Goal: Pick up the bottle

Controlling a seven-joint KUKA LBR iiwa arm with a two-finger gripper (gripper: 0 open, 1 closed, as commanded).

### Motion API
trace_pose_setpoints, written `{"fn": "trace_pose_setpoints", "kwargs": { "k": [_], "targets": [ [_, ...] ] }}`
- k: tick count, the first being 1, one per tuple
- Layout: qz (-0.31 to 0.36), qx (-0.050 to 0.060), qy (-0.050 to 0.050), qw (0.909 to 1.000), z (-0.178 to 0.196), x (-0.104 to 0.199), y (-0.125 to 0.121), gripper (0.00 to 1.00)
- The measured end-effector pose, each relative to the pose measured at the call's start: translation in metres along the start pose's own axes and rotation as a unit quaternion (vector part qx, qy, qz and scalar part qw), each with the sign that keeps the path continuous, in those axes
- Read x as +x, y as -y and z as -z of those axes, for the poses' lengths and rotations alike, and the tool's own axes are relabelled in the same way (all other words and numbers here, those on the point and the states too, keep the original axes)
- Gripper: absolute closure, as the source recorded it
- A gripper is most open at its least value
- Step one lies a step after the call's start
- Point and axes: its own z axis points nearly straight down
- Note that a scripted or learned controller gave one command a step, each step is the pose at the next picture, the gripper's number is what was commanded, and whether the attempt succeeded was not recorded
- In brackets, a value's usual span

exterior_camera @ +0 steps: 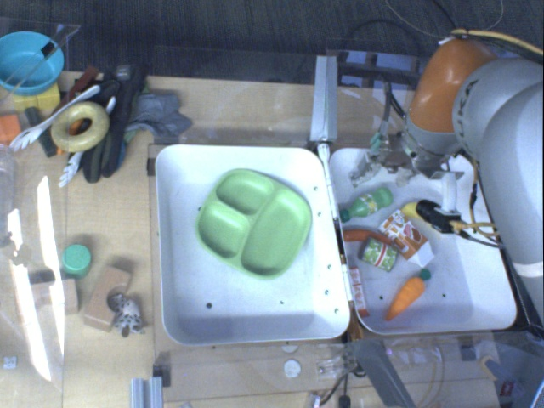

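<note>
The grey arm with its orange band (448,75) reaches into the right shallow white bin (476,313), its pincer (380,167) hanging over the bin's far-left part. Whether the pincer is spread or pressed together cannot be told from this blurred view; nothing is seen pinched in it. The small green plastic bottle with a yellow cap (369,203) lies on its side just below the pincer. Farther from the pincer lie a red-and-white carton (403,232), a green packet (380,254) and an orange toy carrot (406,297). Well to the pincer's left, the other white bin (183,313) holds a green divided plate (254,222).
</note>
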Motion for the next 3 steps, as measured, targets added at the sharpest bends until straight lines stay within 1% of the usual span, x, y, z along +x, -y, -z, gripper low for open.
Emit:
{"fn": "trace_pose_setpoints", "kwargs": {
  "k": [1, 2, 3],
  "targets": [
    [0.054, 0.004, -0.001, 0.9985, -0.013, 0.011, 0.022, 0.0],
    [0.055, 0.0, -0.001, 0.9985, 0.0, 0.012, 0.019, 1.0],
    [0.099, 0.002, -0.002, 0.9951, 0.159, 0.122, 0.038, 1.0]
  ]
}}
